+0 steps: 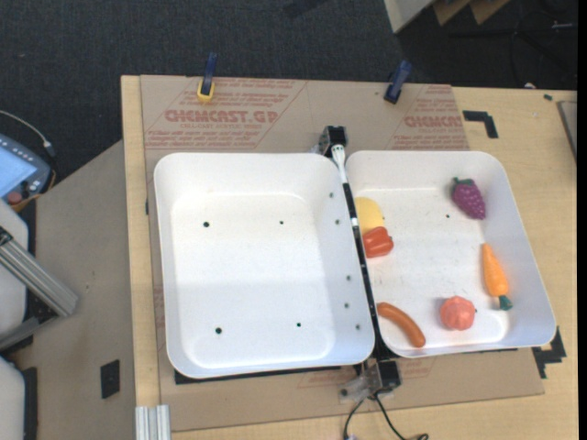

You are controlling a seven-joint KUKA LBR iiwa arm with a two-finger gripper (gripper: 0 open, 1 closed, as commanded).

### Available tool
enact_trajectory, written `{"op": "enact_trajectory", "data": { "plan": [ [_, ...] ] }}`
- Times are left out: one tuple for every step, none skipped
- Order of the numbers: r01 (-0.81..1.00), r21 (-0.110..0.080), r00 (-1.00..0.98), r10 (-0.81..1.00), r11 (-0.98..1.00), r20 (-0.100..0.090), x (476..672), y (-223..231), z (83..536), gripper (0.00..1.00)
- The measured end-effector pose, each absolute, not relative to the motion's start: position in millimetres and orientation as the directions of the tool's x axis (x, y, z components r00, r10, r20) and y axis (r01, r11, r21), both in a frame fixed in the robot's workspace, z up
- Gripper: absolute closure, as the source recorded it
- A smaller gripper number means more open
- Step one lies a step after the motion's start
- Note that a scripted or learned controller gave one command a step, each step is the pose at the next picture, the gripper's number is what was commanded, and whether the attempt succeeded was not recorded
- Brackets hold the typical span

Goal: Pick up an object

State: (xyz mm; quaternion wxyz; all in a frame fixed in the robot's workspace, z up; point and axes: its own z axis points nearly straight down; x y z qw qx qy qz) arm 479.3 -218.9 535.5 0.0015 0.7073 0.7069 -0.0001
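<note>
While the pincer's grip cannot be told, the pickable toys are all found in the right bin (431, 160): grapes (468, 197), carrot (494, 273), pink fruit (458, 313), sausage (401, 324), and red pepper (378, 242) touching a yellow piece (369, 213) by its left wall.

- Purple grape bunch (468, 197): right bin's 1 o'clock corner, lying flat.
- Yellow piece (369, 213) and red piece (378, 242): touching, at 9 o'clock against the divider.
- Orange carrot (494, 274): 4 o'clock, lengthwise along the rim.
- Pink-red round fruit (458, 313): 5 o'clock.
- Orange sausage (402, 324): 7 o'clock, lying diagonal.
</note>
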Motion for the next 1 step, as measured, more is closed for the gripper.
{"op": "enact_trajectory", "data": {
  "plan": [
    [1.0, 0.002, 0.0, 1.0, 0.0, -0.003, 479.4, -220.3, 535.4, 1.0]
  ]
}}
